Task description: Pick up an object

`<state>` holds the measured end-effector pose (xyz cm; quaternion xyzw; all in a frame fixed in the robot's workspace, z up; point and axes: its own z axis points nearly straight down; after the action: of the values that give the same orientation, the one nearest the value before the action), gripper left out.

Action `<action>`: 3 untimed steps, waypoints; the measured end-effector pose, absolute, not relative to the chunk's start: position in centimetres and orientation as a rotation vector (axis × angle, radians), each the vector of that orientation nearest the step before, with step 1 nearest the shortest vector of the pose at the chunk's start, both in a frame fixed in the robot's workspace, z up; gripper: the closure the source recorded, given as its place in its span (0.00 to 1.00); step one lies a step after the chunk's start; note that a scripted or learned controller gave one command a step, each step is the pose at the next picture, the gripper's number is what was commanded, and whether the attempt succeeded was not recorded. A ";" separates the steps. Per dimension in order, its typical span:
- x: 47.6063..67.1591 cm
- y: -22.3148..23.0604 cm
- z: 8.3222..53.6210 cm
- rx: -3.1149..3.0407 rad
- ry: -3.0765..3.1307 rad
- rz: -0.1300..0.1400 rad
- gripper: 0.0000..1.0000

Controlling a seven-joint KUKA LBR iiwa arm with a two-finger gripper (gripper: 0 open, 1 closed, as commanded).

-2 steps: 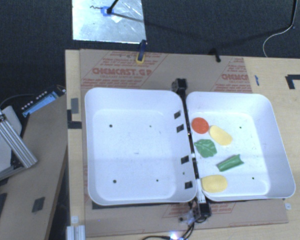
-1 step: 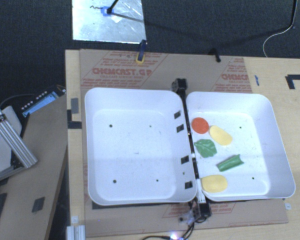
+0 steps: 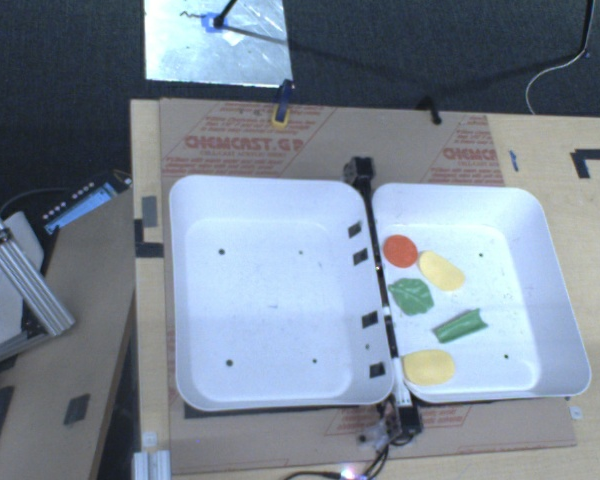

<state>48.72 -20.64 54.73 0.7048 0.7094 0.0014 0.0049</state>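
Camera view | right bin [image 3: 540, 228]: orange disc [image 3: 400, 251], pale yellow piece [image 3: 442, 270], leafy green piece [image 3: 411, 296], long green piece [image 3: 458, 325], yellow piece [image 3: 429, 367], all near its left wall | left bin [image 3: 190, 268]: bare white floor | gripper state: cannot tell

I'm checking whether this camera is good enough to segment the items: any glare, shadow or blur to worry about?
In the camera view, light is even and soft; the white bins look bright but not blown out, with faint shadows along their walls. The reflective sheet at the top shows patchy glare. The image is slightly soft overall, yet the orange disc and green pieces stay distinct.
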 end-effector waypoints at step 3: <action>48.7 -9.5 47.2 2.212 2.226 0.005 1.00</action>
<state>48.71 -9.51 47.24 0.7048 0.7094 0.0015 0.0019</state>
